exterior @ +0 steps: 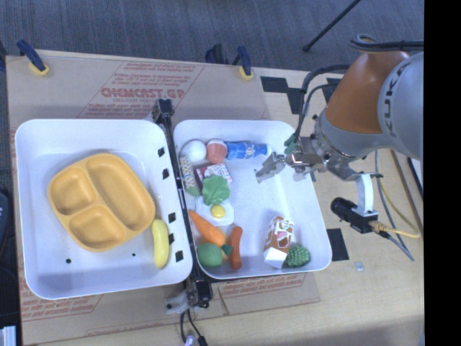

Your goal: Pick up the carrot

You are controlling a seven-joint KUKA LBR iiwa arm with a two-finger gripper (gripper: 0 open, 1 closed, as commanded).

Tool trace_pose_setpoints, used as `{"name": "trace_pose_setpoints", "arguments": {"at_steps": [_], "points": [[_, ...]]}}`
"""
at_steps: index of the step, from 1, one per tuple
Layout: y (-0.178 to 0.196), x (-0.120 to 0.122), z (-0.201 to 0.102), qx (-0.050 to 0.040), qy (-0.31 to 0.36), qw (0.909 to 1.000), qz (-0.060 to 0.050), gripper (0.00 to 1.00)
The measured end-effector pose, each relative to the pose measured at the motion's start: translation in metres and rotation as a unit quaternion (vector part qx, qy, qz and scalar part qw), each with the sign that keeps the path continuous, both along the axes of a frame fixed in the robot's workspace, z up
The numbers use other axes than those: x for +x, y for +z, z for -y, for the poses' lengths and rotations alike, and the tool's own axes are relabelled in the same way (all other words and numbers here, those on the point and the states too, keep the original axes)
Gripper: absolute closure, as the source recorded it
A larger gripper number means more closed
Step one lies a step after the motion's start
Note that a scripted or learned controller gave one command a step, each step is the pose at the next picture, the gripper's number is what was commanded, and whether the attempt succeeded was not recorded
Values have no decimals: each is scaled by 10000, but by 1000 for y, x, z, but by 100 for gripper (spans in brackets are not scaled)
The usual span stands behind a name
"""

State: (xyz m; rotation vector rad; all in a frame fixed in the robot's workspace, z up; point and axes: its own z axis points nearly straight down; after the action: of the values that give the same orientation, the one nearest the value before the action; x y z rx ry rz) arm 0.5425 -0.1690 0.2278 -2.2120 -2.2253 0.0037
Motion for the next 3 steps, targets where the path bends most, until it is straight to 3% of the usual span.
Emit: {"name": "trace_pose_setpoints", "arguments": {"at_steps": [1,2,3], "points": [[-114,-52,-74,6,-362,9993,-13,0],[-103,-51,-74,8,-341,9994,-13,100],[-103,-51,-74,7,-342,9994,-11,0]]}}
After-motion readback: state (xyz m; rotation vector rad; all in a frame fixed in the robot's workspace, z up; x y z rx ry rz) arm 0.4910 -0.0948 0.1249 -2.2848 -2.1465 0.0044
